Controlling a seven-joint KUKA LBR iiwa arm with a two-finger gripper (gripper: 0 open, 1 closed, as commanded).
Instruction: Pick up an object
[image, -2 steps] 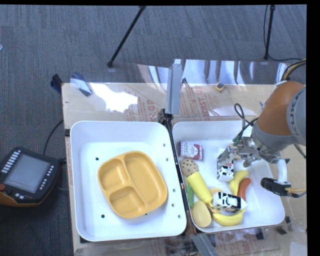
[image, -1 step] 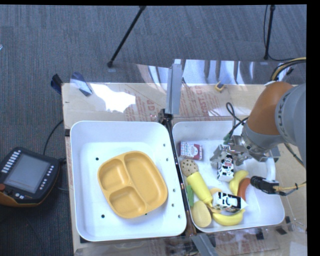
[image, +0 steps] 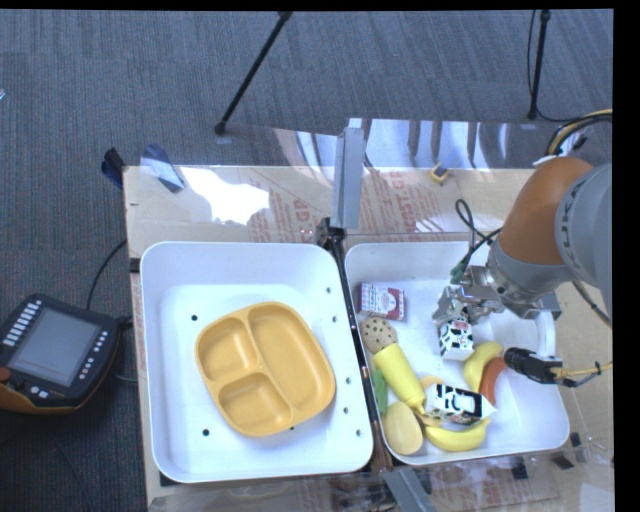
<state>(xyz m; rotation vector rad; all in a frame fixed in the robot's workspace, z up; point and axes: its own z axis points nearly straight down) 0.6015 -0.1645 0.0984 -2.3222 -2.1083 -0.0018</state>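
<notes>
Bench (image: 200, 200): tan top, glare patch toward its far left corner. Two shallow white bins sit side by side on it.

Left bin (image: 170, 290): holds one item, a yellow divided plate (image: 264, 367) with three compartments, lying flat near the bin's centre, skewed relative to the bin walls.

Right bin (image: 540, 420): holds the clutter, mostly toward its near edge and centre.

Arm (image: 560, 230): grey with orange band, enters over the right bin's far right corner and angles down into the bin.

Gripper (image: 462, 305): low over the right bin, roughly mid-bin and toward the right wall. The finger state cannot be read from this angle; nothing is visibly held between them.

Objects in right bin, largest first:
- Yellow corn-like cylinder (image: 398, 372) with a speckled tan round end, lying diagonally near the left wall.
- Banana (image: 458, 436) curving along the near edge; a second yellow curved piece (image: 480, 358) lies right of centre.
- Pale yellow rounded piece (image: 404, 428) at the near left corner.
- Black-and-white patterned block (image: 458, 402) resting on top of the banana.
- Small red-and-white packet (image: 382, 300) toward the far left, well apart from the gripper.
- White block with black spots (image: 456, 340): just below the gripper tip, on its near side, touching or nearly touching; contact cannot be confirmed.
- Red-orange piece (image: 492, 380) beside the second yellow curved piece.
</notes>
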